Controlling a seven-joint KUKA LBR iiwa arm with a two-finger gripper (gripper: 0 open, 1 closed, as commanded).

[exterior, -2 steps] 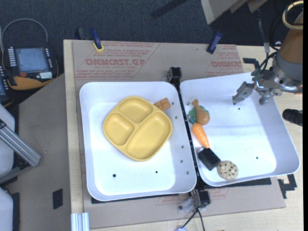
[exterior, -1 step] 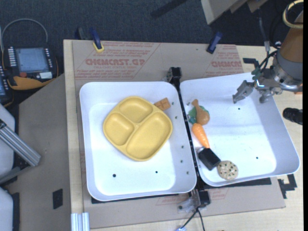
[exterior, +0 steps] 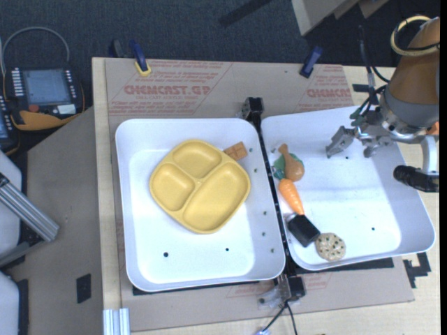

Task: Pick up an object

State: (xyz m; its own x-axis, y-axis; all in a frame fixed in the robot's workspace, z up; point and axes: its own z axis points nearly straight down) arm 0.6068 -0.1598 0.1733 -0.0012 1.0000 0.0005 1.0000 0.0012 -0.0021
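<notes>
My gripper [exterior: 353, 144] hangs over the back of the right bin [exterior: 363, 208], fingers spread and nothing between them. The objects lie along that bin's left side, well to the gripper's left: a small tan and green piece [exterior: 288, 163], an orange carrot [exterior: 291, 196], a black block [exterior: 302, 229] and a round speckled cookie [exterior: 330, 246]. In the left bin [exterior: 202, 257] rests a yellow divided plate [exterior: 200, 185] with a small brown block [exterior: 235, 151] at its back right rim.
Both bins sit on a cardboard-covered bench [exterior: 209, 82]. A black clamp [exterior: 253, 107] stands between the bins at the back. A handheld control pendant [exterior: 43, 91] lies off the bench at far left.
</notes>
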